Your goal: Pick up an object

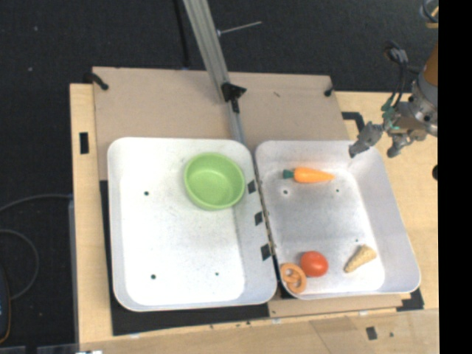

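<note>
- White plastic formed two shallow bins side by side on a wooden bench: the left bin [133,271] and the right bin [391,220].
- Green and round, a small bowl [214,181] sat upright in the upper part of the left bin.
- Four small objects lay in the right bin: a toy carrot [310,175] near the top edge, lying sideways with its green end to the left; a red tomato [314,264] near the bottom edge; an orange pretzel-like ring [293,278] touching the tomato's lower left; and a tan wedge [361,258] to the tomato's right, apart from it.
- At the upper right corner of the right bin, the gripper [377,140] hung above the rim, its two dark fingers spread apart with nothing between them.
- Nearest the gripper was the carrot, so it looked like the likely target, well clear of its neighbours.
- By appearance the carrot was probably a light, stiff plastic toy with a smooth, possibly slippery skin.
- Its tapered shape suggested gripping across the thick middle, fingers straddling the short width, since the narrow tip could squirt free.
</note>
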Motion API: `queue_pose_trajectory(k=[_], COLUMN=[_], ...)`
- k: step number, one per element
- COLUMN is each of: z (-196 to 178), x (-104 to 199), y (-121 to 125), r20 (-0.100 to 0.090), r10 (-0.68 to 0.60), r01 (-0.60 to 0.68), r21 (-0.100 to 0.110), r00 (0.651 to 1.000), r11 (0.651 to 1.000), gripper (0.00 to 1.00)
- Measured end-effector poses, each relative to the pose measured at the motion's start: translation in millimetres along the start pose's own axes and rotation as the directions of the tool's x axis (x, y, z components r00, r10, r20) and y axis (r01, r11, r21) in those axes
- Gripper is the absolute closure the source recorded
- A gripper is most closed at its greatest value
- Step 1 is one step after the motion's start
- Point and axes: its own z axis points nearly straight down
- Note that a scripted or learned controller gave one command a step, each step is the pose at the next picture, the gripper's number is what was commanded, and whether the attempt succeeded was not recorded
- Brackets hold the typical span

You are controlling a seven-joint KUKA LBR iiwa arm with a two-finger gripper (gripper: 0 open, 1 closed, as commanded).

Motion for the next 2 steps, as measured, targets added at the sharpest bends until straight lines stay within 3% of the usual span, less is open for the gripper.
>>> queue_pose_trajectory(k=[1, 2], z=[-0.1, 40.3], x=[-0.3, -5.6], y=[-0.1, -3.9], r20=[0.001, 0.002], r10=[-0.001, 0.004], r01=[0.001, -0.004], r21=[0.0, 0.0], r00=[1.0, 1.0], r11=[1.0, 1.0], gripper=[0.0, 0.0])
